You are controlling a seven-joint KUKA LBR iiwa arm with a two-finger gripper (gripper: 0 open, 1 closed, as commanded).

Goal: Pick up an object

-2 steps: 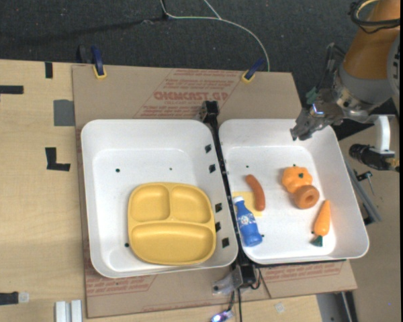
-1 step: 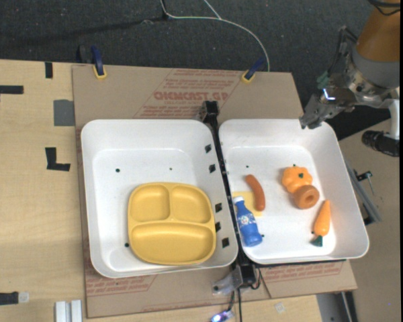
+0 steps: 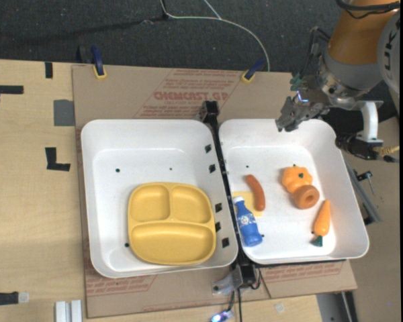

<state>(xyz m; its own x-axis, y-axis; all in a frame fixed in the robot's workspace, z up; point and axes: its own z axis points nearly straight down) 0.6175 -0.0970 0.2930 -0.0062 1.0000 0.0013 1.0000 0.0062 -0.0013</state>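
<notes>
The right bin [image 3: 336,247] holds a sausage [image 3: 256,190], a blue bottle [image 3: 247,224] lying next to a small yellow piece [image 3: 240,198], an orange pumpkin [image 3: 295,177], a brown doughnut [image 3: 305,196] and a carrot [image 3: 322,220]. My gripper [image 3: 292,117] hangs over the bin's far edge, above and behind the pumpkin, well clear of every object. Nothing shows between its dark fingers.
The left bin [image 3: 101,153] carries a yellow divided plate [image 3: 172,223]. A black divider [image 3: 217,159] runs between the bins. Both stand on a cardboard sheet [image 3: 181,92] held by clamps at the back. Cables lie to the right of the right bin.
</notes>
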